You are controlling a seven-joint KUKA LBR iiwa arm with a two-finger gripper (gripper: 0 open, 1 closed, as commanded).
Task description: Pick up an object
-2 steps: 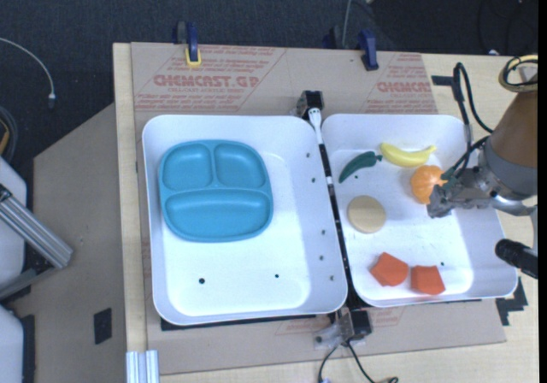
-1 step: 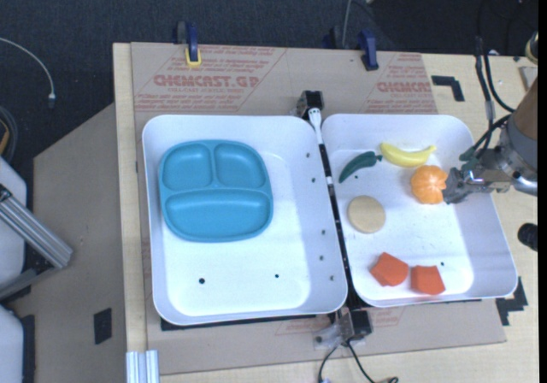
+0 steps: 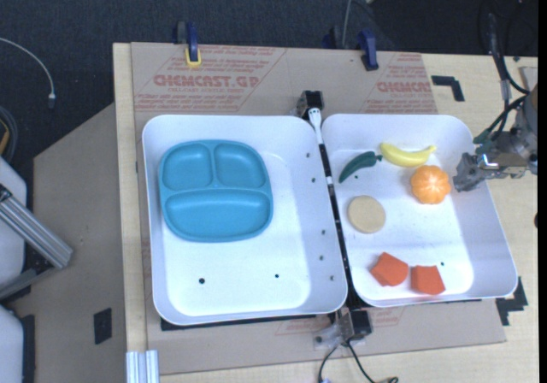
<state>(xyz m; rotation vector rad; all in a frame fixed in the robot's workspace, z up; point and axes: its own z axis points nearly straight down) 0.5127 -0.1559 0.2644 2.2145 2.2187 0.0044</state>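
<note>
**Bench state, claw at right bin edge**

Dark carpeted floor surrounds a cardboard-topped bench printed with red lettering; two blue clamps hold its far edge. Two shallow white bins sit side by side on it, touching along a centre seam.

Left bin: one blue divided plate, three compartments, lying flat in the far-left part.

Right bin: a yellow banana near the far wall, a green pepper just to its left, pointing toward the seam. An orange sits just below the banana's right end. A tan round cookie lies near the bin's middle-left. Two orange-red blocks rest side by side near the front wall.

My claw hangs at the right rim of the right bin, just beside the orange, apart from it as far as I can see. Nothing is between my fingers. The fingertips are small and blurred at this angle, so I cannot tell how wide they stand.
</note>
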